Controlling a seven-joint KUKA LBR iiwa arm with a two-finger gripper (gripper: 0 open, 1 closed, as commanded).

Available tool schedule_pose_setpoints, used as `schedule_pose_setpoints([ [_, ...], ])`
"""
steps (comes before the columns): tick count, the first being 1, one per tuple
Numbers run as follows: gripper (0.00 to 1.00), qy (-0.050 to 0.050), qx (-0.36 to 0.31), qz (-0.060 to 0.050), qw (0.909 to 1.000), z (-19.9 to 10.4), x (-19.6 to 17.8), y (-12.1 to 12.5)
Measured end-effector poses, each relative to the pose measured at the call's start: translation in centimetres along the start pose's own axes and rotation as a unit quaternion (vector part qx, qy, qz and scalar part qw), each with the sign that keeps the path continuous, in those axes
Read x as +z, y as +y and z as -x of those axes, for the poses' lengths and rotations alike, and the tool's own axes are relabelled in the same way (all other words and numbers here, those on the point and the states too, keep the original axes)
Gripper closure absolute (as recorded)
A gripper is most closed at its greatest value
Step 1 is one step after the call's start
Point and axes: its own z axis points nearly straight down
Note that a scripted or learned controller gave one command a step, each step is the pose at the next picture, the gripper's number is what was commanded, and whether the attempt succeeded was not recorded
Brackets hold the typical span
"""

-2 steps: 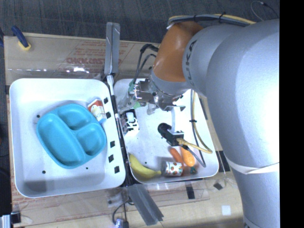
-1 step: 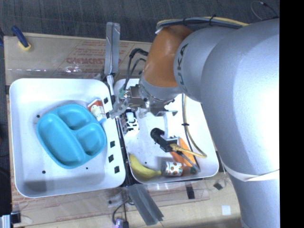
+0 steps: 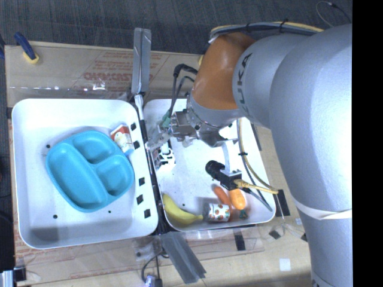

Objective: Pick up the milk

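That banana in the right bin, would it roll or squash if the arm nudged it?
The banana is curved and lies flat, so it would probably slide or pivot rather than roll. It looks plastic-smooth, likely a light toy, so squashing seems unlikely. It lies near the bin wall, so a push could jam it there.

- Tray [image 3: 90, 169]: light blue.
- Bins [image 3: 36, 220]: white.
- Banana [image 3: 178, 212]: yellow.
- Carrot [image 3: 222, 195]: orange.
- Milk [image 3: 165, 156]: white, black patches.
- Arm [image 3: 299, 88]: grey, orange band.

Robot lab, KUKA arm [image 3: 311, 100], white bins [image 3: 36, 160]
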Motion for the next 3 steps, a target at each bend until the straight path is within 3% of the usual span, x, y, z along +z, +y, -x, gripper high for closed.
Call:
schedule_pose_setpoints([
  [1, 1.00, 0.000, -0.002, -0.001, 1.0000, 0.0, -0.9, 0.0],
  [2, 1.00, 0.000, 0.038, 0.002, 0.9993, 0.4, 0.0, -2.8],
  [3, 0.00, 0.000, 0.038, 0.002, 0.9993, 0.4, 0.0, -2.8],
])
